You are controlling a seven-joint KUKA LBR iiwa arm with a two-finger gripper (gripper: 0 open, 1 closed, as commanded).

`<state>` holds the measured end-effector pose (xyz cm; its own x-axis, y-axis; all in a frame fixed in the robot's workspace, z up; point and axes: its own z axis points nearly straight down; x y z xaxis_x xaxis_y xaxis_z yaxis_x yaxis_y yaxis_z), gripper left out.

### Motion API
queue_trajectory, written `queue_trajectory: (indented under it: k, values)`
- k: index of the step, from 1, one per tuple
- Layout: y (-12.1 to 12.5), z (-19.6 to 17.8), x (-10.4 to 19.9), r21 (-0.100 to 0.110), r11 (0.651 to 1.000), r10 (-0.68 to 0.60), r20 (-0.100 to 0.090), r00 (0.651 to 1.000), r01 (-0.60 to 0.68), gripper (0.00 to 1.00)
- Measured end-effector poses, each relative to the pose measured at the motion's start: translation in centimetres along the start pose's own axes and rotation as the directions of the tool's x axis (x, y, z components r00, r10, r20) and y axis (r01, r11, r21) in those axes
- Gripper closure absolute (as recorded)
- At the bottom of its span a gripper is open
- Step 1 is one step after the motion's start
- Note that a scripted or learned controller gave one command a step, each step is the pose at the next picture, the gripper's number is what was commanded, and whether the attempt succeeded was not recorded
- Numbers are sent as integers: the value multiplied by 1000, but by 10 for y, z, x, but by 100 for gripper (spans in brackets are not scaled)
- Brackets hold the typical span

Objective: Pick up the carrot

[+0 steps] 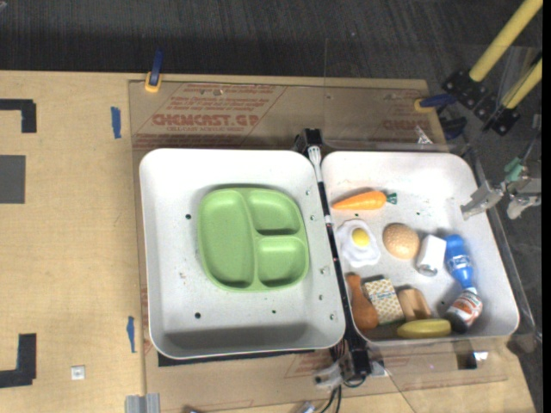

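I see the carrot [359, 200] lying far-left in the right bin [448, 166], gripper [499, 192] at bin's right edge, finger state unclear.

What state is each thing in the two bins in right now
carrot: lying flat near the right bin's top left, apart from the other items
green divided plate: flat in the left bin, compartments bare
fried egg: lying flat, yolk up
blue bottle: lying on its side
banana: lying flat along the right bin's lower wall
end effector: at the right bin's right rim, touching no item
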<state>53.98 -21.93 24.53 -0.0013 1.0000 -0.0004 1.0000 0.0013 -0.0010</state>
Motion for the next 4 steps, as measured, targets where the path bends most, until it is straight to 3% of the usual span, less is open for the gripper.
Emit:
queue_trajectory:
  k: [1, 2, 3, 4]
  values:
    - [-17, 123, 27, 6, 1000, 5, -3, 1000, -5, 0]
    - [31, 89, 89, -2, 980, 198, -2, 980, -198, 0]
    - [61, 150, 121, -1, 988, 152, -1, 988, -152, 0]
    - [108, 157, 127, 19, 948, 317, 5, 948, -317, 0]
